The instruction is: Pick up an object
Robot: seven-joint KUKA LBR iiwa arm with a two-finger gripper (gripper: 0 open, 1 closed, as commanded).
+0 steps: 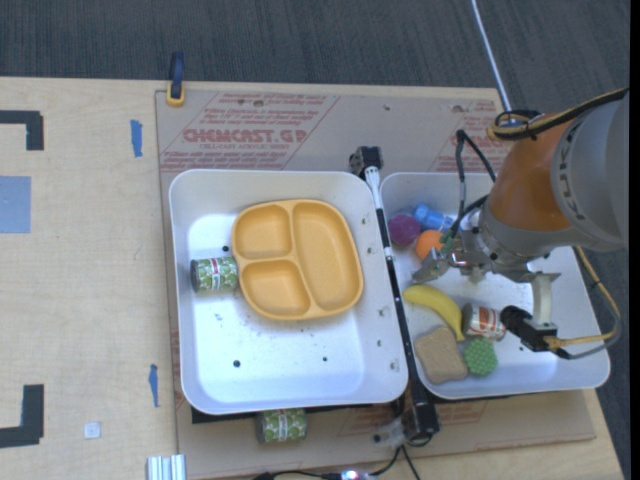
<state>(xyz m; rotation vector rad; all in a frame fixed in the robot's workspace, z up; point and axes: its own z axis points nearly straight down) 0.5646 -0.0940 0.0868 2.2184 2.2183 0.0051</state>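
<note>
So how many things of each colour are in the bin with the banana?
Yellow: 1, the banana
Purple: 1, the purple piece
Orange: 1, the orange ball
Blue: 1, the blue piece
Green: 1, the green ball
Brown: 1, the bread slice
Red and white: 1, the small can
Total: 7

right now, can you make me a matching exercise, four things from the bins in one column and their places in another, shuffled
1. tray
2. can
3. banana
4. green ball

a. right bin, near front edge, beside the bread slice
b. left bin, touching the tray's left side
c. middle of left bin
d. right bin, near the divider, above the bread slice

Pairs: 1-c, 2-b, 3-d, 4-a
</note>
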